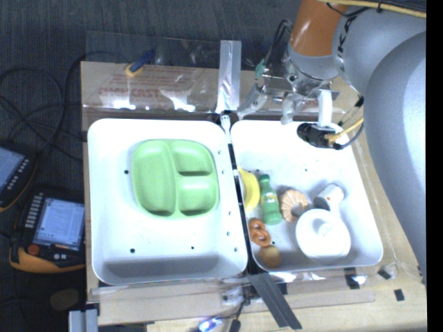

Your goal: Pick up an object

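Note:
My gripper point(270, 108) hangs over the far rim of the right bin point(360, 185), its two fingers spread apart with nothing between them. Below it, toward the near side of that bin, lie a yellow banana-like piece point(248, 189), a green bottle point(269, 200), a tan ridged shell shape point(295, 201), an orange pretzel-like piece point(257, 231), a brown lump point(269, 256), a white cup point(322, 233) and a small white and grey object point(331, 195). All of these sit well apart from the gripper.
The left bin point(111, 241) holds a green divided plate point(176, 177). A black fitting with a yellow cable point(316, 134) hangs from the wrist over the right bin's far part. Clear plastic sheeting point(159, 81) lies behind the bins.

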`<state>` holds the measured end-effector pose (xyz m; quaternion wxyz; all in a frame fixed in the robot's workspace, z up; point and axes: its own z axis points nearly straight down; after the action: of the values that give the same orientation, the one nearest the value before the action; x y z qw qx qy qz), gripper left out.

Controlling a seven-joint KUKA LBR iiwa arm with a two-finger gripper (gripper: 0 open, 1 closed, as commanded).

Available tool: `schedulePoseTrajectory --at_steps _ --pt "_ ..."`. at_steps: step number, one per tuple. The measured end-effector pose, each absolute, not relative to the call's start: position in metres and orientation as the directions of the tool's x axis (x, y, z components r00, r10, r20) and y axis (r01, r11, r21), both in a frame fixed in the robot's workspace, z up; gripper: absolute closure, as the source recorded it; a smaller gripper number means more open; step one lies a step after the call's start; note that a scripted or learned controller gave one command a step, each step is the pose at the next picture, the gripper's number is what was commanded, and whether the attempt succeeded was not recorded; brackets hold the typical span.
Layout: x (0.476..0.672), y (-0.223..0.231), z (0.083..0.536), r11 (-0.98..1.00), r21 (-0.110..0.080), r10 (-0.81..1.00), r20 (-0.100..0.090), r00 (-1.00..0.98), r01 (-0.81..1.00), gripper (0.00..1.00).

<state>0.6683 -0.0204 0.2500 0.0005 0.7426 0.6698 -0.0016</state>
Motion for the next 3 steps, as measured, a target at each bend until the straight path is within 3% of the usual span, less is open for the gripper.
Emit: schedulePoseTrajectory --at_steps 1,2,3 --pt "0.605 -0.007 0.182 -0.269 -0.003 0.963 -0.003 0.269 0.963 0.00" --pt "0.659 -0.029 0.183 -0.219 -0.003 0.976 -0.002 0.219 0.976 0.00" --pt "0.557 -0.036 0.183 0.058 -0.003 0.998 0.001 -0.058 0.998 0.00"
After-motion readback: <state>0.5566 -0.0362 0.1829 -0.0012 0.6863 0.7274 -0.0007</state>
